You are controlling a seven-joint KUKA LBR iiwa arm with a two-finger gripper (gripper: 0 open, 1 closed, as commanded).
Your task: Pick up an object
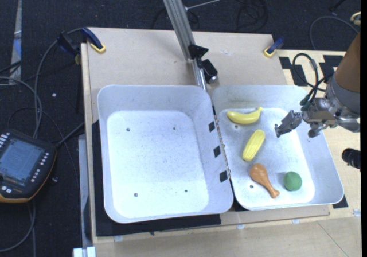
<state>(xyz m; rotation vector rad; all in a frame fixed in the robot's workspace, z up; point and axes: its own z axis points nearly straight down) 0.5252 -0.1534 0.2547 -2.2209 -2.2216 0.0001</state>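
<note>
Arm (348,81) reaches in from the right, gripper (299,124) hanging over the right bin (327,161), near its upper right part. Jaws spread apart, nothing between them. One dark finger (285,125) points left toward the bin centre, the other sits toward the bin's right wall.

Right bin contents, all lying on the floor of the bin:
- banana (245,116), upper left, curved, lying flat
- corn cob (253,144), just below the banana, tilted, apart from it
- chicken drumstick (264,179), orange-brown, below the corn, near the front edge
- green ball (293,180), just right of the drumstick, not touching it

Closest object to the jaws is the corn cob, left and below them, clear gap between.

Left bin (106,152) sits beside the right one; their rims overlap in the middle. Both rest on the desk (149,58). Teach pendant (20,164) lies on the floor to the left.
</note>
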